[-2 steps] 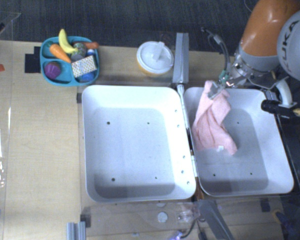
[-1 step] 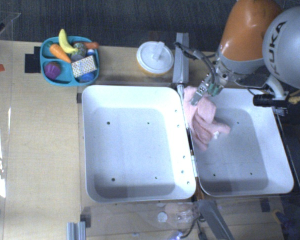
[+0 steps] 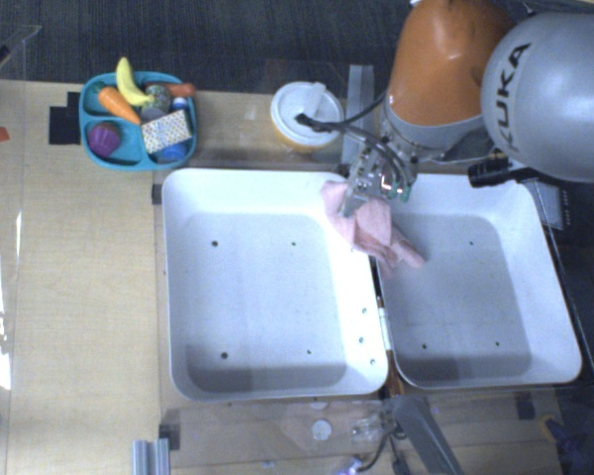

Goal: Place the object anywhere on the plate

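Observation:
A crumpled pink cloth [image 3: 373, 230] hangs over the seam between the two white bins, near their far rims. My gripper [image 3: 360, 198] reaches down from the orange wrist [image 3: 441, 57] and is shut on the cloth's top edge, and the rest of the cloth trails down to the right. The blue divided plate [image 3: 129, 154] sits on the bench at the far left, beyond the left bin's corner. It holds a toy banana [image 3: 129, 83], a carrot [image 3: 117, 104], a purple piece [image 3: 104, 139] and a speckled block [image 3: 166, 130].
The left bin [image 3: 267, 285] and the right bin [image 3: 475, 295] lie side by side. A yellow cup with a white lid [image 3: 305, 115] stands behind the left bin, between the gripper and the plate. The wooden bench [image 3: 69, 295] stretches to the left.

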`<state>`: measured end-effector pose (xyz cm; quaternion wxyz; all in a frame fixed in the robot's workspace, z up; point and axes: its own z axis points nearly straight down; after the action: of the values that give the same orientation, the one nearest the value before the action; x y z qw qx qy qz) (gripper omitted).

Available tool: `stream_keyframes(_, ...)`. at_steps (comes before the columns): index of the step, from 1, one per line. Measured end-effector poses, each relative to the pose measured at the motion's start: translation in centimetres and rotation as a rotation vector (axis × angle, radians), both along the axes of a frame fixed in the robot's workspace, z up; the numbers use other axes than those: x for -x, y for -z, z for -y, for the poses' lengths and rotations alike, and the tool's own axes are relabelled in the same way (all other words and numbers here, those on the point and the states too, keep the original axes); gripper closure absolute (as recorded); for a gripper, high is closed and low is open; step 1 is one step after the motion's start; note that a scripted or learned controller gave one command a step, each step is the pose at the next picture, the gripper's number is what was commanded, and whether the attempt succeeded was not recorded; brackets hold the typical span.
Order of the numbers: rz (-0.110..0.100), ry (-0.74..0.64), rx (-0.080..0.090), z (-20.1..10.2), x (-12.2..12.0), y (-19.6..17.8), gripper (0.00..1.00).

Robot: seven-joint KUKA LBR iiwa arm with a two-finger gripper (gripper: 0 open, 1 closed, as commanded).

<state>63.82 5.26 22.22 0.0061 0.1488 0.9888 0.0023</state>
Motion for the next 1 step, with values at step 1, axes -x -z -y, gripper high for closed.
stream_keyframes(1,0.000,-0.299,0.002,-4.93,-0.68,0.48,1.00)
